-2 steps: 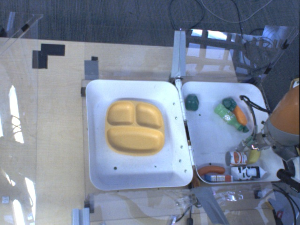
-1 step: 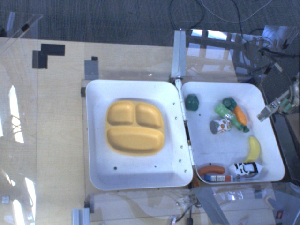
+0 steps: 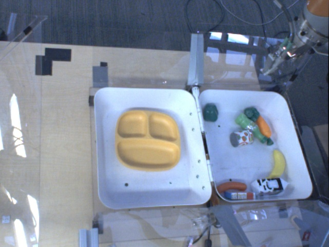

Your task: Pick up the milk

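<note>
Nearest the camera, along the front wall of the right bin (image 3: 295,138), lies what I take to be the milk (image 3: 270,186): a small black-and-white carton on its side, close to the front right corner. Just left of it are a sausage (image 3: 231,186) and a red stick (image 3: 237,195), and the banana (image 3: 278,163) sits just behind it, nearly touching.

That crowding is the main risk. A descent a little off target could close on the banana or the red stick instead. It could also push the carton against the wall, where one side of the gripper would have no room to get down. The carton is also lying flat, so a grip across the wrong axis may let it slip out.

Further back are a small grey can (image 3: 242,137), a carrot (image 3: 263,127) and green pieces (image 3: 245,118), with a green lump (image 3: 210,112) near the divider. These are well apart from the carton and unlikely to interfere. The left bin (image 3: 103,138) holds a yellow tray (image 3: 148,139).

Farthest off, the gripper (image 3: 275,60) hangs beyond the right bin's back corner, outside it and well apart from the milk. It is too small and blurred to tell how wide it stands, and I can make out nothing held in it. The long reach across the bin leaves room for aim to drift.
</note>
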{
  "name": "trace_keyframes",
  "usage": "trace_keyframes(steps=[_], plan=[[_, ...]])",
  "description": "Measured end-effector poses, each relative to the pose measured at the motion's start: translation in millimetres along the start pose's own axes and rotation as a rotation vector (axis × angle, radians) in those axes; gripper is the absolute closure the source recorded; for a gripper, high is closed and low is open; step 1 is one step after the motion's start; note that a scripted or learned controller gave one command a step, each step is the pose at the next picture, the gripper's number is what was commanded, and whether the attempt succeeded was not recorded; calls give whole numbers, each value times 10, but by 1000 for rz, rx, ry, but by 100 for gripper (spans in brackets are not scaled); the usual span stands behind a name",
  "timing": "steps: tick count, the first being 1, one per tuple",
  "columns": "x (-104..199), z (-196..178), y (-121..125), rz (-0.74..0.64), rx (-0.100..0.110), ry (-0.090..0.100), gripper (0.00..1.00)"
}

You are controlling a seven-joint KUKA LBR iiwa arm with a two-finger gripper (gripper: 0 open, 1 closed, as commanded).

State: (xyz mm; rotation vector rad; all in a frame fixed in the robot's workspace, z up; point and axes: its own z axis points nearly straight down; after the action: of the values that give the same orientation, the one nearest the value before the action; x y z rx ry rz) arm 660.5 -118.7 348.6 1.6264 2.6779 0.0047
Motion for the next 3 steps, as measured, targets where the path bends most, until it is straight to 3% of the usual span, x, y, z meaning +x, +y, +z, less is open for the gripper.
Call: trace_keyframes(steps=[1,2,3], plan=[[660,-636,297,15,-2,0,100],[1195,-890,729,81,-2,1,100],[1612,-886,943,71,-2,2,100]])
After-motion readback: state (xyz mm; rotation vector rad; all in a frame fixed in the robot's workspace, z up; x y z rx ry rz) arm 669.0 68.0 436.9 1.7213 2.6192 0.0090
